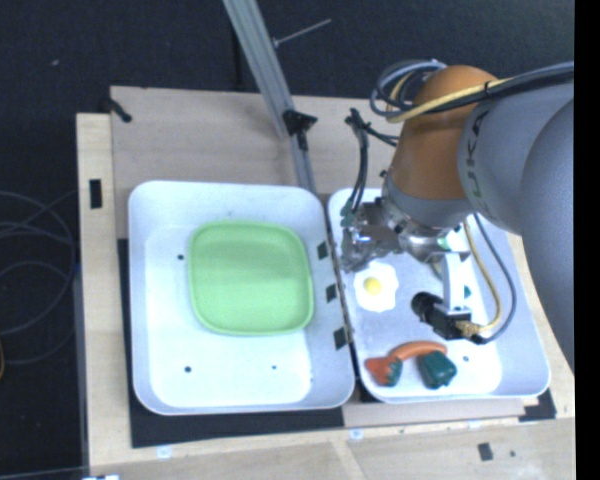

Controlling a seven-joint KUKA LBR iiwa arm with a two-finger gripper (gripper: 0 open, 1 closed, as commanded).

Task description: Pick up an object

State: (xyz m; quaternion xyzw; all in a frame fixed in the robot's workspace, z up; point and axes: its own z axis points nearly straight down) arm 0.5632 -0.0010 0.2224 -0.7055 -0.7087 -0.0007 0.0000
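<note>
While hanging over the right bin, fingers low by the left wall, spread impossible to tell. Just below them, fried egg toy; further below, orange carrot and teal piece. Off left, green plate in left bin.

The left bin is white and holds a pale green plate. In the white right bin: a white fried egg with yellow yolk, an orange carrot-like piece, a teal block.
</note>
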